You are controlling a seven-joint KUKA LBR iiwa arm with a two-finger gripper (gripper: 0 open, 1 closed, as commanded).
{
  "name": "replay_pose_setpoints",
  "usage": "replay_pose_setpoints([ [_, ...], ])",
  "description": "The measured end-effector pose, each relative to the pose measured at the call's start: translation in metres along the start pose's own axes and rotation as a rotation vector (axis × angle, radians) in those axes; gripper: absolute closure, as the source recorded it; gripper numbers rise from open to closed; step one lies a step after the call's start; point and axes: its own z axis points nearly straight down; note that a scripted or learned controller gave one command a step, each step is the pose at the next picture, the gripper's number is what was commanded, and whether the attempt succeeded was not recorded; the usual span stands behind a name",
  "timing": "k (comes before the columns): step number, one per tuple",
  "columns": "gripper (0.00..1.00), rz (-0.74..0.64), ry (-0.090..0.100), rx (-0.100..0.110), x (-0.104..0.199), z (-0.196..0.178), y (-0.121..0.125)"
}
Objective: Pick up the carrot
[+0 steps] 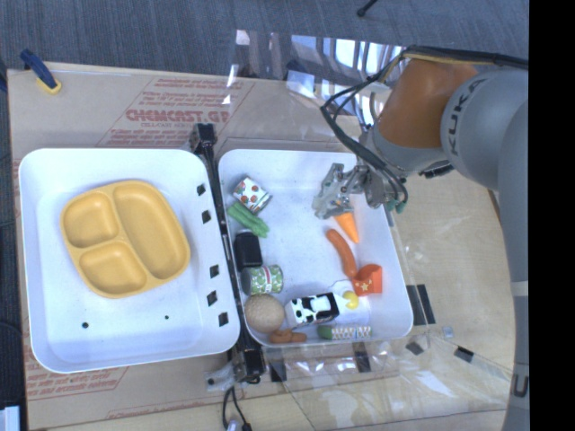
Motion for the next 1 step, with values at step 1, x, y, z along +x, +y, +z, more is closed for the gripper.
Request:
replay_pose_setpoints([
  [1,1.0,0.003,-0.001,0.002,0.0535,-0.0467,-0.0074],
])
